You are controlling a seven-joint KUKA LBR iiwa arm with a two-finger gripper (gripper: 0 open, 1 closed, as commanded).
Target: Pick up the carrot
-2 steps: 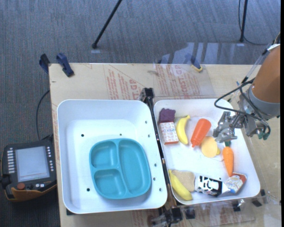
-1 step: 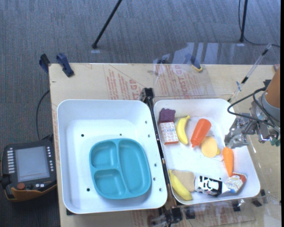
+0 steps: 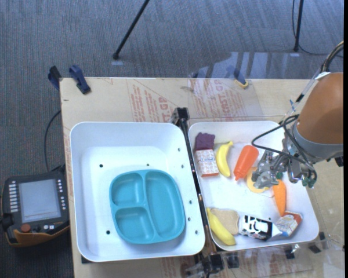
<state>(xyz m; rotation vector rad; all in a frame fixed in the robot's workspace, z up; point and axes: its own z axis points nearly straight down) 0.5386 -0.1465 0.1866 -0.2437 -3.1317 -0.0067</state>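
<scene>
The gripper (image 3: 271, 175) hangs low over the right bin (image 3: 252, 126), its metal parts bunched above a yellow ring-like item (image 3: 256, 185). Whether it is spread or pressed together cannot be told from this slant; the parts blur together and nothing shows clearly between them.

The carrot (image 3: 279, 197) lies on the bin floor just beside the gripper, on the side nearer the camera and a little to the right, its narrow end pointing toward the bin's front edge. It looks to be resting flat, not lifted, with its upper end close under the gripper.

So the pick appears not yet made. The arm (image 3: 322, 112) is in the right bin and close to the target, which is the approach part; the grasp and the lift are left.

Left of the gripper stands an orange bottle (image 3: 245, 161), then a banana (image 3: 223, 158). Nearer the camera than the carrot lie a small carton (image 3: 289, 223) and a dark packet (image 3: 256, 227). The bottle shares the carrot's colour and lies about as near the gripper, so a mistaken pick seems possible.
</scene>
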